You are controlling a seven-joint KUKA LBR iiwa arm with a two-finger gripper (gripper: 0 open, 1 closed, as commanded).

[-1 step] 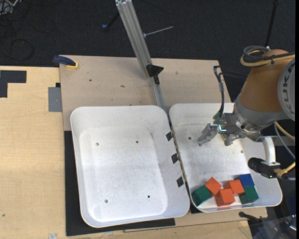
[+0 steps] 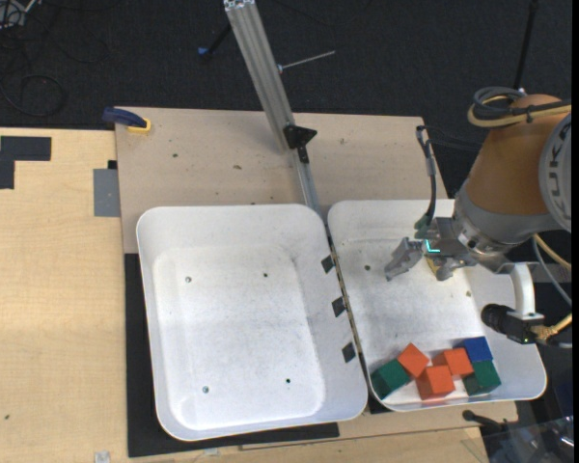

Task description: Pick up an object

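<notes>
Several small blocks lie bunched at the near edge of the right bin (image 2: pixel 396 230): an orange block (image 2: pixel 414 360), a second orange block (image 2: pixel 457 362), a third orange one (image 2: pixel 436 382), a green block (image 2: pixel 392 379), a blue block (image 2: pixel 477 349) and a dark green block (image 2: pixel 482 381). My gripper (image 2: pixel 424 260) hangs over the middle of the right bin, well behind the blocks. Its grey fingers are spread apart with nothing between them.
The left bin (image 2: pixel 236 316) lies beside the right one, with black clips along their shared edge. A slanted aluminium rail (image 2: pixel 263 66) rises behind the bins. The arm's orange band (image 2: pixel 511 177) and cables crowd the right side.
</notes>
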